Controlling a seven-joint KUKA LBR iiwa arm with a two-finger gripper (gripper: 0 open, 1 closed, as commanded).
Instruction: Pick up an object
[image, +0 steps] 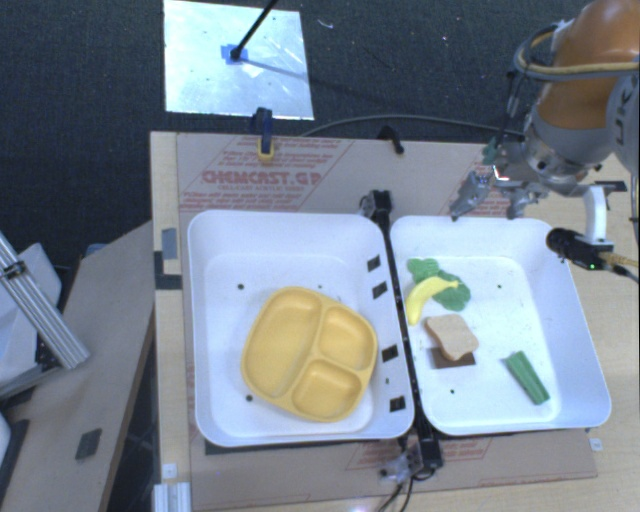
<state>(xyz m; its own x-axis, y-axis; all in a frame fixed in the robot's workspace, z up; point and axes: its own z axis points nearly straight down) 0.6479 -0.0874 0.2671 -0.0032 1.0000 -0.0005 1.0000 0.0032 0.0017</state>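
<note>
The right bin (560, 300) holds a yellow banana (427, 295) lying over green leafy pieces (440, 281), a slice of bread on a brown block (452, 340), and a green stick (526, 377) near its front right. My gripper (492, 197) hangs above the back rim of the right bin, well apart from all these objects. Its two fingers (466, 196) point down and stand spread, with nothing between them.
The left bin (230, 250) holds a yellow divided tray (310, 352). A black clamp bar (395, 320) runs between the two bins. Cardboard lies under both bins, and a black fixture (570, 243) sticks in at the right bin's far right rim.
</note>
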